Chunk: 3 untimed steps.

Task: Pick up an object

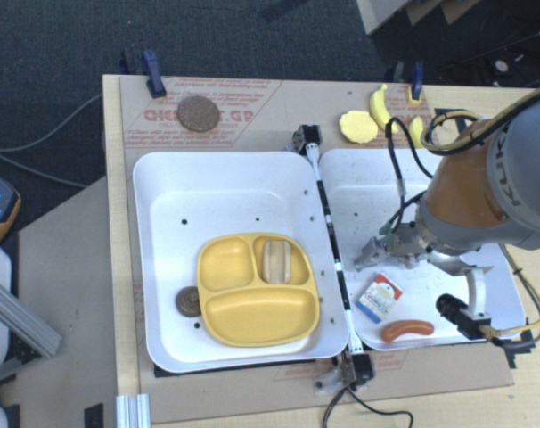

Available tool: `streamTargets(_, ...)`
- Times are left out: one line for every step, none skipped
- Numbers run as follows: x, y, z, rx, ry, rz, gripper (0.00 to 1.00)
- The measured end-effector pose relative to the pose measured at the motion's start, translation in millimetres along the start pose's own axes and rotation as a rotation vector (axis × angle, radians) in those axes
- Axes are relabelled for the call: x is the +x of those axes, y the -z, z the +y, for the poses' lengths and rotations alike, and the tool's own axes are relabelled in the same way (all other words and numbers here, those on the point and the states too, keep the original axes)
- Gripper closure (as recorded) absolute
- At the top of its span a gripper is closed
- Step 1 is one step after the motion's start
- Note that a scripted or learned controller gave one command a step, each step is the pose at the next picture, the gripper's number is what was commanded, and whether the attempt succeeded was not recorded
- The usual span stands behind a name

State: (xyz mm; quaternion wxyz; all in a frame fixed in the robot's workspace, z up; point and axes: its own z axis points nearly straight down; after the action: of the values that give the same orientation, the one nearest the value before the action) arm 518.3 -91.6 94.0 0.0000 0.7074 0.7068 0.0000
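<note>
My gripper (pixel 374 250) hangs low over the left part of the right bin (pixel 359 181), near the divider between the two bins. Just below it, a small white carton with blue and red print (pixel 378 297) lies on the bin floor, apart from the gripper. At the bin's front edge sits a reddish sausage (pixel 406 330). In the left bin (pixel 216 190) rests a yellow divided plate (pixel 252 315) with a pale bread-like piece (pixel 276 261) in its upper right compartment. A brown round cookie (pixel 189 301) touches the plate's left rim.
The arm's grey body and orange band (pixel 462 199) cover the right bin's right half, with black cables looping above. On the bench behind the bins lie a brown disc (pixel 198 112), a yellow lump (pixel 359 126) and a banana (pixel 380 105). Blue clamps hold the board's back edge.
</note>
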Motion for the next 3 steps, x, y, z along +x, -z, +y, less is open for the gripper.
streamTargets(-87.3, -9.6, 25.5, -0.004, -0.005, -0.006, 0.00)
streamTargets(-40.4, 15.3, 97.4, -0.008, 0.007, -0.001, 0.00)
streamTargets(-11.6, -11.0, 60.4, 0.006, 0.002, 0.003, 0.00)
